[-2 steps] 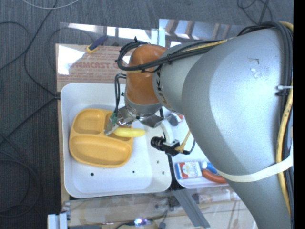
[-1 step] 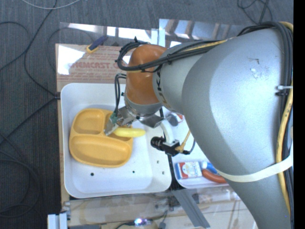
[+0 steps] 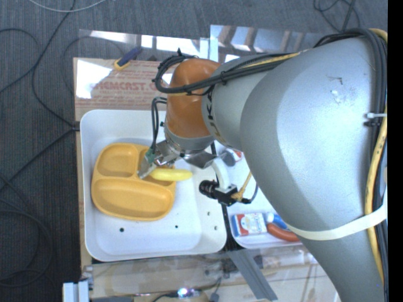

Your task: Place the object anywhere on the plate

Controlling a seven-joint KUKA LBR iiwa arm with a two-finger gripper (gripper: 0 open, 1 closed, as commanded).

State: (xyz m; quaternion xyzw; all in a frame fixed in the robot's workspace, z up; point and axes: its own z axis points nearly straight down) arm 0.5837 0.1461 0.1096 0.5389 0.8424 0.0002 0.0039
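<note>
1. Apparently the placing step: the gripper (image 3: 153, 163) sits at the plate (image 3: 129, 197) edge, with the banana (image 3: 170, 175) just beside it, overlapping the rim
2. Finger state: cannot tell
3. Next, confirm the banana rests on the plate
4. One plate, one banana, two bins (image 3: 189, 231)

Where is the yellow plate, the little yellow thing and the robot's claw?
yellow plate (image 3: 129, 197): camera view, on its big lower compartment.
yellow object (image 3: 171, 175): camera view, on its middle, at the plate's right rim.
gripper (image 3: 151, 162): camera view, at its fingertips, over the plate's right edge.
</note>
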